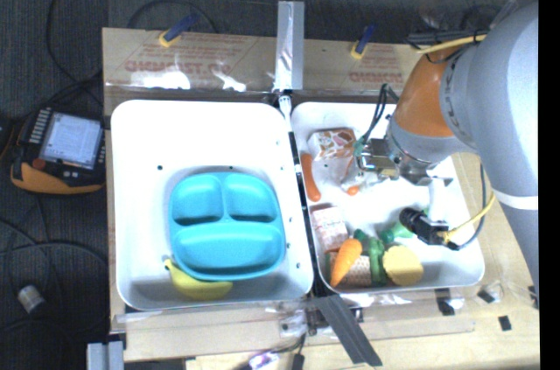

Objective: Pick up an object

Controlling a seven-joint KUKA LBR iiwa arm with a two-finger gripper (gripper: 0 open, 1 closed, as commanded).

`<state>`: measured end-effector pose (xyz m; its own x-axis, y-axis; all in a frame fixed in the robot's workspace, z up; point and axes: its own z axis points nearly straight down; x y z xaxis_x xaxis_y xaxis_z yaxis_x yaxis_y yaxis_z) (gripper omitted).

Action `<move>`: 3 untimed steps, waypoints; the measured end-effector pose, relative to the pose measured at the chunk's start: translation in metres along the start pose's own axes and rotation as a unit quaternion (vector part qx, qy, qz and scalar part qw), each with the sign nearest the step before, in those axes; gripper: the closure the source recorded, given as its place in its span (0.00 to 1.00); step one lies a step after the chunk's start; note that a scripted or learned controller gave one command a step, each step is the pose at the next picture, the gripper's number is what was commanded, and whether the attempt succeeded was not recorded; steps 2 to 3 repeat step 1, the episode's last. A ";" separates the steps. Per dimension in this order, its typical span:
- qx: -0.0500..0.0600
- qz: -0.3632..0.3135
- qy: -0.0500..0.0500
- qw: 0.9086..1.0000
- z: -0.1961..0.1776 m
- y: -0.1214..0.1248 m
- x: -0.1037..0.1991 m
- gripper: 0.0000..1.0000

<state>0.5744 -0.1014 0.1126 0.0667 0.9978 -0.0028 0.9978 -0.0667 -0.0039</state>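
Observation:
The right bin (455,185) holds several things. A clear-wrapped red and brown packet (333,144) lies at its back left, with an orange sausage (308,177) along the left wall. A small orange piece (353,191) sits mid-bin. Toward the front are a pinkish wrapped block (329,227), a carrot (346,260), a green item (375,252) and a yellow item (402,265). My gripper (371,160) hangs low over the bin's back half, just right of the wrapped packet and above the small orange piece. The wrist hides its tips.
The left bin (140,141) holds a blue divided plate (226,224) with a yellow banana (197,284) partly under its front edge. A handheld screen device (63,148) lies on the floor at the far left. The arm covers the right bin's back right corner.

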 end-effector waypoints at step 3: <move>-0.001 0.089 -0.001 0.996 -0.117 0.032 0.022 1.00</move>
